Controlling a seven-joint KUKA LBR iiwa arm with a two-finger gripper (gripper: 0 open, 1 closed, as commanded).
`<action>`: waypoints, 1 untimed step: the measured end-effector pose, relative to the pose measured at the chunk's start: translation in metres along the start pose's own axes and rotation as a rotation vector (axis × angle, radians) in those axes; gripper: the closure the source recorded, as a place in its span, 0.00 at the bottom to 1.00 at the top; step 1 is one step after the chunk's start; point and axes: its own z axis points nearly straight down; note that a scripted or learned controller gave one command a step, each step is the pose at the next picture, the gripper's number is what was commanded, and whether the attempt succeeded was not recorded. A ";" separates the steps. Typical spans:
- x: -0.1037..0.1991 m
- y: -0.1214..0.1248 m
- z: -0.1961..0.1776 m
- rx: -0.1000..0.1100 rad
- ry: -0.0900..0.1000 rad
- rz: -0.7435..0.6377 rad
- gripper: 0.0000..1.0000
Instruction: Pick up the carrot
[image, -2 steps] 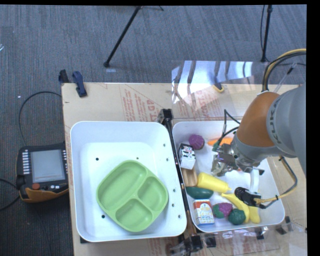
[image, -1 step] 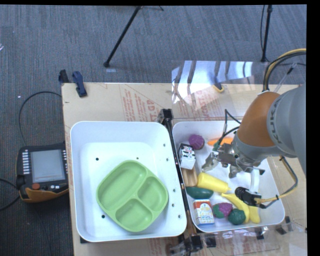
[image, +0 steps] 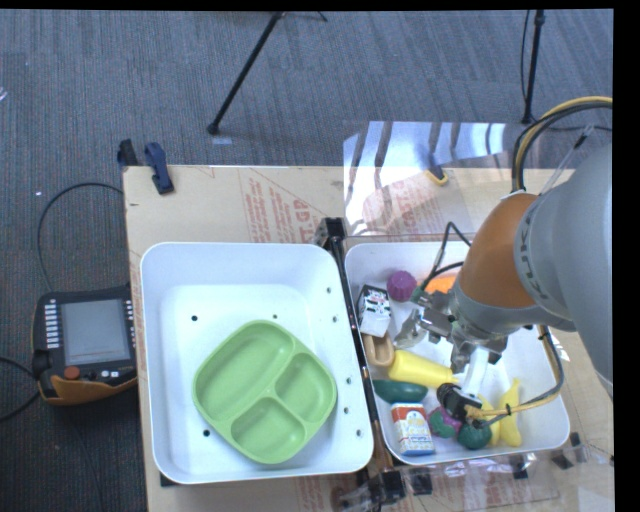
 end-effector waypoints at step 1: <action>-0.049 -0.030 0.014 0.010 0.009 -0.256 0.00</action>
